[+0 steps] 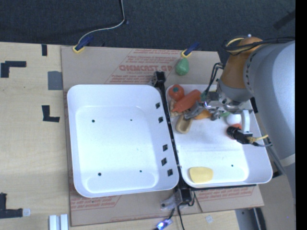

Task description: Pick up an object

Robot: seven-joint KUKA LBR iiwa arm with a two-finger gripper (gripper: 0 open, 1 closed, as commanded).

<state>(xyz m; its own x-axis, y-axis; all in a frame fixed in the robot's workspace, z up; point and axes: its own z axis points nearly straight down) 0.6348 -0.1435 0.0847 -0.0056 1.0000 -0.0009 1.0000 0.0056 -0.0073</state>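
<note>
Table point(29, 128): tan top w/ black tape marks; cardboard sheet w/ red print under both bins.

Arm point(276, 95): grey, lrg, enters from right; orange band point(238, 66) above wrist, over upper right of right bin.

Left bin point(115, 138): white, shallow, sq.; small black dots on floor; black clips along shared edge.

Right bin point(216, 152): white, shallow, beside left bin, touching at centre divider. Holds the objs below.

Tool point(199, 109): low in upper part of right bin, reaching left into the obj cluster. Finger spread: can't tell, blurred among items.

Orange-red elongated obj point(188, 101): upper left of right bin, tilted, at/just beside tool tip; contact unclear.

Yellow block point(200, 174): near front edge of right bin, alone, well apart from tool.

Tan obj point(183, 124): just below orange-red obj, near divider.

Red round obj point(175, 91): top left corner of right bin, touching orange-red obj.

Green obj point(182, 67): outside bins, on cardboard behind right bin.

Blue/yellow clips point(82, 43): at cardboard's back edge, w/ cable.
</note>
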